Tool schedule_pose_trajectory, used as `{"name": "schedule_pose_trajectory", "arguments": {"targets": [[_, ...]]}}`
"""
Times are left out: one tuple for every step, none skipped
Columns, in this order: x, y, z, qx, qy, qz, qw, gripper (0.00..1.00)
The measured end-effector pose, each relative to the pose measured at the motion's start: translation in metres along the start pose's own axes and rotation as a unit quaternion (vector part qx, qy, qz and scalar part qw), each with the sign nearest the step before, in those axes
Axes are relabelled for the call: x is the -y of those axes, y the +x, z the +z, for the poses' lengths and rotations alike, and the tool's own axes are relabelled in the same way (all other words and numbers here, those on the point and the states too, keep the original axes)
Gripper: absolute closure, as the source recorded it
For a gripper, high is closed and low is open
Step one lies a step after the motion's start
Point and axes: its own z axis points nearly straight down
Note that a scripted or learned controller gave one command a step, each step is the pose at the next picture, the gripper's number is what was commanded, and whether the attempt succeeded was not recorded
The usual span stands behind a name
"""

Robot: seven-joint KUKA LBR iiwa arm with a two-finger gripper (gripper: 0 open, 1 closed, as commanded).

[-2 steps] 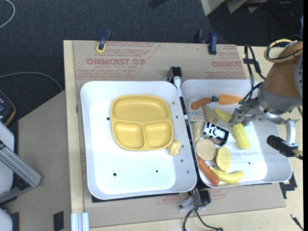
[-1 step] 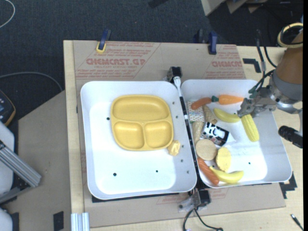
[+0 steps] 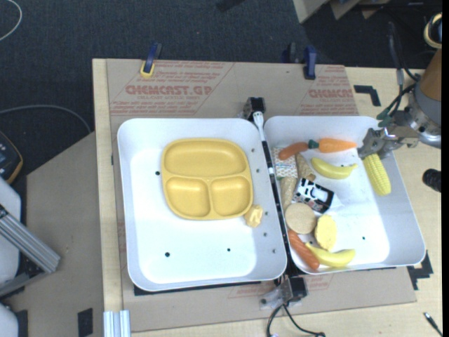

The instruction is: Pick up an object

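Note:
The right bin (image 3: 393, 220) holds a heap of toy foods. Among them are a corn cob (image 3: 379, 173), an orange carrot (image 3: 335, 145), a banana (image 3: 332, 168), a black-and-white piece (image 3: 312, 192), a round biscuit (image 3: 302, 218) and a second banana (image 3: 330, 257). My gripper (image 3: 371, 144) comes in from the right, over the bin's far right corner. It sits right at the upper end of the corn cob. From this angle I cannot make out whether the cob is gripped or merely lies below it.
The left bin (image 3: 144, 244) carries a yellow three-compartment tray (image 3: 207, 177), with a small yellow piece (image 3: 253, 217) beside it near the divider. Clamps (image 3: 148, 62) hold the board's far edge. Bare white floor lies at the right bin's near right part.

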Motion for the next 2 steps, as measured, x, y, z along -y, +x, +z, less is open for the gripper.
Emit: {"name": "schedule_pose_trajectory", "arguments": {"targets": [[0.020,0.046,0.008,-0.003,0.006,-0.001,1.0000,1.00],[0.036,0.094,0.014,-0.003,0.006,-0.001,1.0000,1.00]]}}
